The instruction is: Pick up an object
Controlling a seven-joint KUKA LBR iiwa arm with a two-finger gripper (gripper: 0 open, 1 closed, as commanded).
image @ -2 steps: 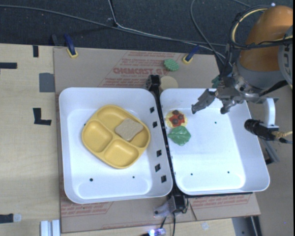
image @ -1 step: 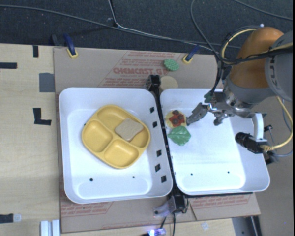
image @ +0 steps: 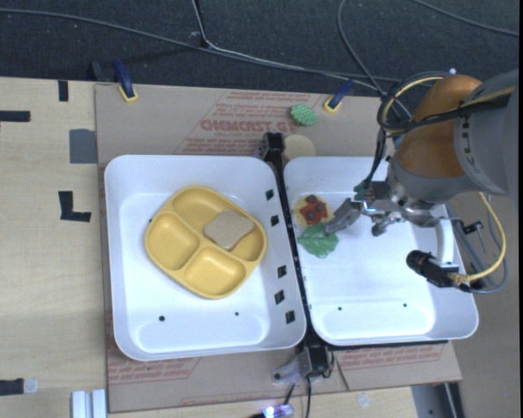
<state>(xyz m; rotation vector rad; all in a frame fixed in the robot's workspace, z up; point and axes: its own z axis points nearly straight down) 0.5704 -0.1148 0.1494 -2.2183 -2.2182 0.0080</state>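
In the right bin (image: 392,307), a small red and yellow toy food piece (image: 312,209) lies near the left wall. Just below it lies a green leafy piece (image: 319,243). My gripper (image: 362,223) hangs over the right bin, to the right of both pieces. It is open: one finger (image: 339,223) reaches left, its tip close to the two pieces, and the other finger (image: 385,225) points down to the right. Nothing sits between them. The left bin (image: 135,320) holds a yellow divided plate (image: 179,242) with a tan bread slice (image: 228,228) on it.
A green knobbly object (image: 303,114) lies on the cardboard behind the bins. A black divider (image: 283,233) runs between the bins. Cables (image: 479,268) loop at the arm's right. The right bin's lower floor is bare white.
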